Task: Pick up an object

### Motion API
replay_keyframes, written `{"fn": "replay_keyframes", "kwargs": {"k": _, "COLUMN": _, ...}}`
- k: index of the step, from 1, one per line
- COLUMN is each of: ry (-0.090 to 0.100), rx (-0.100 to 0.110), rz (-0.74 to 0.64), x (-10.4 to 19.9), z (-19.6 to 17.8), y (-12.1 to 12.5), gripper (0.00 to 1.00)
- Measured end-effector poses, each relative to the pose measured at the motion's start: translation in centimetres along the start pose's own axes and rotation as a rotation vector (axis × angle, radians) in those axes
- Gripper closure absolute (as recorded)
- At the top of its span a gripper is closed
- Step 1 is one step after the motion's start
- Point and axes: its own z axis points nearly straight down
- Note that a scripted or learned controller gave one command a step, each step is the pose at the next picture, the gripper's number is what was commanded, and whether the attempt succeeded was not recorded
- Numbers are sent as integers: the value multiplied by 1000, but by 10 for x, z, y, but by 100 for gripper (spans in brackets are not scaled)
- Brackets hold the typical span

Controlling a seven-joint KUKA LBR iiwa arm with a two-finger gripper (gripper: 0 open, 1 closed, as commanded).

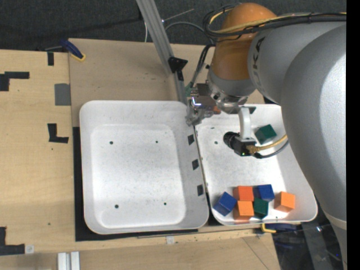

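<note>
Orange, blue and green blocks crowd the near edge of the right bin [222, 173], from a blue block [225, 202] at the near left corner to an orange block [286, 200] toward the near right corner. A lone green block [265, 133] sits apart, closer to the bin's far right side. The claw [196, 110] hangs over the far edge where the right bin meets the left bin [135, 167], well apart from every block. How far open it is cannot be told, and no block shows at it. The step in hand looks like the approach, with nothing yet picked. The next move likely calls for choosing one block, travelling over it, and descending squarely; the lone green block, being free of neighbours, seems the easier target.
</note>
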Motion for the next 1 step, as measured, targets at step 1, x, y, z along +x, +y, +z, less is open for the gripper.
{"fn": "replay_keyframes", "kwargs": {"k": 1, "ry": 0, "rx": 0, "rz": 0, "x": 45, "z": -11, "y": 16, "gripper": 100}}
